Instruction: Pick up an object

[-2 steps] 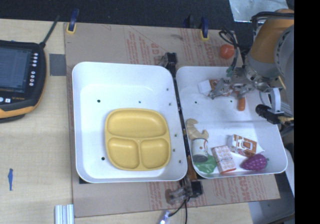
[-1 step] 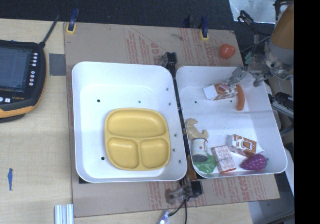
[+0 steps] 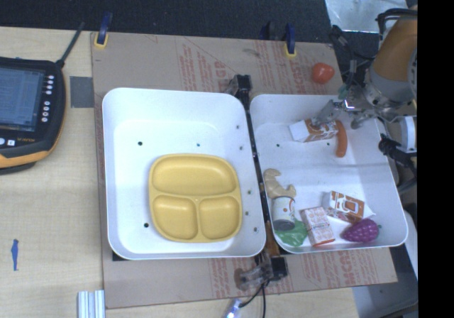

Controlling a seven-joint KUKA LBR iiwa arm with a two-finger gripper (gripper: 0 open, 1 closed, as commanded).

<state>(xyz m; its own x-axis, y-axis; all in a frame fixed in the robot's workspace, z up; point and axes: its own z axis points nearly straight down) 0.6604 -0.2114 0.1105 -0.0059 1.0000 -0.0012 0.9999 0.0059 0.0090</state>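
Note:
The right bin (image 3: 376,167) holds several small objects. A white and orange carton (image 3: 310,130) lies at its far side, with an orange sausage (image 3: 341,139) just to its right. My gripper (image 3: 341,108) hangs over the bin's far right part, just above the carton and the sausage. Nothing is visibly held by it. Along the bin's near side lie a tan toy figure (image 3: 277,183), a small can (image 3: 282,211), a green piece (image 3: 291,236), a red and white box (image 3: 318,226), an orange and white box (image 3: 345,205) and purple grapes (image 3: 360,231).
The left bin (image 3: 128,118) holds a yellow divided plate (image 3: 195,197). A red tomato (image 3: 323,72) lies on the cardboard beyond the right bin. A tablet controller (image 3: 25,111) sits at the far left. The arm (image 3: 396,50) comes in from the upper right.

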